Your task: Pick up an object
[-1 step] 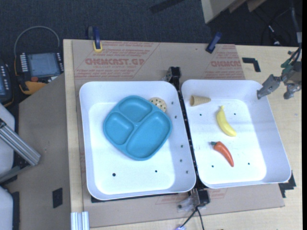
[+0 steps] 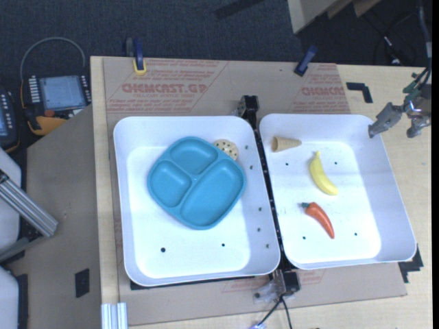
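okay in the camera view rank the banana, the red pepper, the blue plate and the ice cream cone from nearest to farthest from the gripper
From the gripper at the right bin's far right corner:
1. Banana, middle of the right bin.
2. Ice cream cone, right bin's far left corner.
3. Red pepper, right bin, below the banana; close to the cone's distance.
4. Blue plate, left bin.

Cookie [image 2: 225,147] half under blue plate [image 2: 197,181]

A tan counter [image 2: 103,184] printed with faded red lettering stands on dark blue-grey carpet [image 2: 171,12], with a small screen device [image 2: 60,92] ringed by a cable at its upper left, a silver metal rail [image 2: 27,201] slanting at the left edge, and clamps [image 2: 139,64] along its far side.
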You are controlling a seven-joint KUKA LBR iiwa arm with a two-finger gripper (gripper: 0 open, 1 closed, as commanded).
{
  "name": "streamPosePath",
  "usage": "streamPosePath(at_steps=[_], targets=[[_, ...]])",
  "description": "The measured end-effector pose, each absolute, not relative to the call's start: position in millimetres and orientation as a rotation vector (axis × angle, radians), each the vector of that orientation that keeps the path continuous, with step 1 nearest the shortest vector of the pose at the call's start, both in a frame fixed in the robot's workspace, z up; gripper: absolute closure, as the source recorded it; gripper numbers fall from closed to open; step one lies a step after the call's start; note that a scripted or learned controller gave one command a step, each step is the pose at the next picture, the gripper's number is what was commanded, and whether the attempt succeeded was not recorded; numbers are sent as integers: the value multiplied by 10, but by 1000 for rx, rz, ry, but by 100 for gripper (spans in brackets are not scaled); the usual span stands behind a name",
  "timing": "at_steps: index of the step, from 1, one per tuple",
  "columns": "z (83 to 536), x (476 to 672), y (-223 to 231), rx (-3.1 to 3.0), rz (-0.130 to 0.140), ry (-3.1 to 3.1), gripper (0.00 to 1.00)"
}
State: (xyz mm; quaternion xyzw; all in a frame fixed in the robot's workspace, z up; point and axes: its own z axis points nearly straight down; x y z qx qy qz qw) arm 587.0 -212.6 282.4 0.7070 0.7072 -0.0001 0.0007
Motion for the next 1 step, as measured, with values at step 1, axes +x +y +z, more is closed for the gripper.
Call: streamPosePath(at_steps=[1], targets=[[2191, 5865, -2116, 2225, -4, 2225, 0]])
